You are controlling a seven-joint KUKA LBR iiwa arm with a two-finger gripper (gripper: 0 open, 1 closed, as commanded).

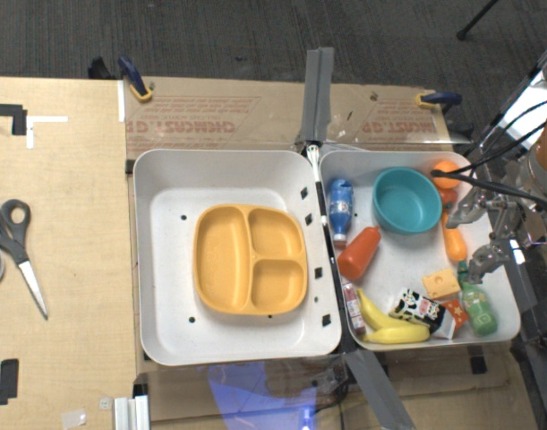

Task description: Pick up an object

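Observation:
The right bin [394, 251] holds several toys. A teal bowl [406, 201] sits at its back, with a blue bottle [341, 206] and a red-orange cylinder [359, 252] to its left. A banana [389, 327], a black-and-white carton [414, 307], a cheese wedge [440, 283] and a green bottle [477, 310] lie along the front. My gripper [471, 237] hangs over the bin's right side with its fingers spread, open. An orange carrot-like piece [453, 244] lies just left of the fingertips, and an orange ball [445, 170] sits behind them.
The left bin [157, 267] holds a yellow divided plate [251, 260]. Scissors [21, 249] lie on the wooden bench at far left. Cables trail from the arm at the right edge. A grey divider bar [317, 97] runs between the bins at the back.

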